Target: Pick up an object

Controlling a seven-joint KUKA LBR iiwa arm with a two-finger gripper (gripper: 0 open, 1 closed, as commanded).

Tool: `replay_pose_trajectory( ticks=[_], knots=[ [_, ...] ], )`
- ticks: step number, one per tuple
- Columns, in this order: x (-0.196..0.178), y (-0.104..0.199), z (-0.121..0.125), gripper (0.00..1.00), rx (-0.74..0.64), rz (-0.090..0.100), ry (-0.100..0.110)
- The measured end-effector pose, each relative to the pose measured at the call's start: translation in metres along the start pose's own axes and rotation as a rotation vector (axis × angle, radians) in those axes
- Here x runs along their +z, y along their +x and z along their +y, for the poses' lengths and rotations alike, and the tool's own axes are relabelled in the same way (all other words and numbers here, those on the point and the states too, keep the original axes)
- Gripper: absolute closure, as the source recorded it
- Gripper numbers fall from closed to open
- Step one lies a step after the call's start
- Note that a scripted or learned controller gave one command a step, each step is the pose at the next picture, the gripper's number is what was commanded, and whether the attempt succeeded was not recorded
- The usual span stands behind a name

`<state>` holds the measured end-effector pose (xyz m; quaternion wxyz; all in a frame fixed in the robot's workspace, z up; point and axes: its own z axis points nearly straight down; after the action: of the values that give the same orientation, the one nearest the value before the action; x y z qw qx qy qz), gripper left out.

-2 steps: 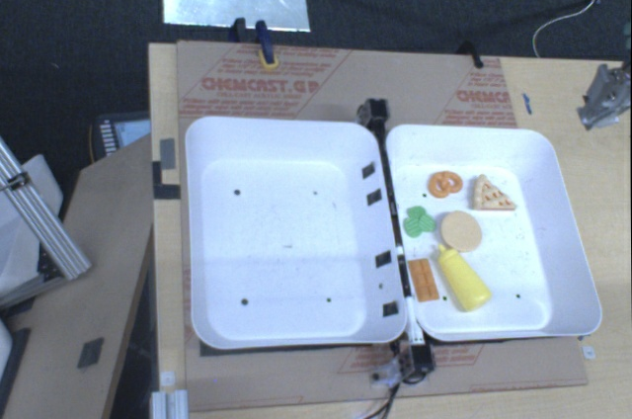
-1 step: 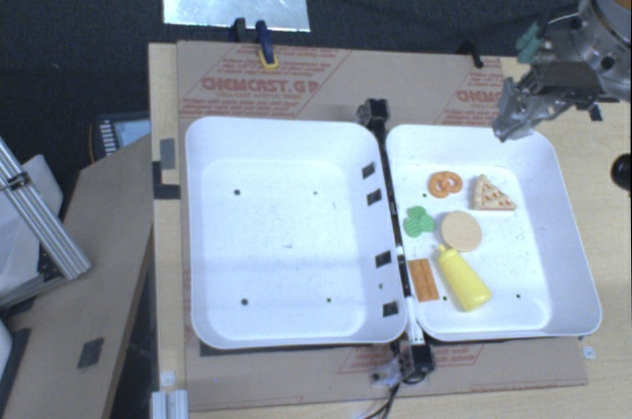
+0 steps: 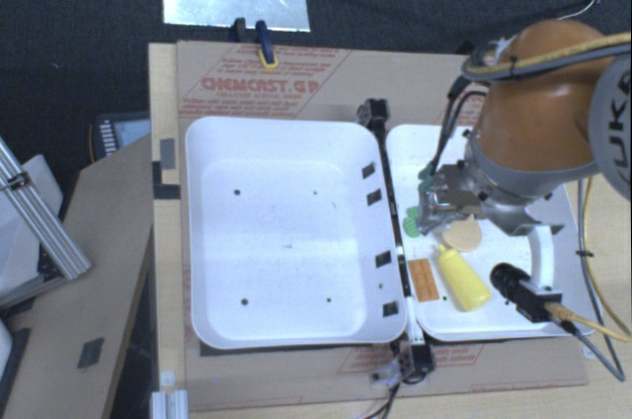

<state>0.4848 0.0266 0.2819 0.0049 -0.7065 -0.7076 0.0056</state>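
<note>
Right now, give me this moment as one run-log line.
gripper: low in right bin | below it: tan disc, green piece | near: yellow bottle, orange block

We see our arm (image 3: 553, 101) as a bulky grey body with a broad, glossy orange band above the wrist. Below the band sits a silver metal gripper (image 3: 434, 207). Yellowish and black cables (image 3: 538, 61) run across the band's top, above the gripper.
</note>
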Motion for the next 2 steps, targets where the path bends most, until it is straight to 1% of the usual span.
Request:
replay_pose_trajectory(
  ticks=[1, 2],
  knots=[
    [-0.109, 0.033, 0.021, 1.0, -0.006, 0.003, -0.029],
    [-0.263, 0.057, -0.002, 1.0, -0.005, 0.006, -0.036]
  ],
)
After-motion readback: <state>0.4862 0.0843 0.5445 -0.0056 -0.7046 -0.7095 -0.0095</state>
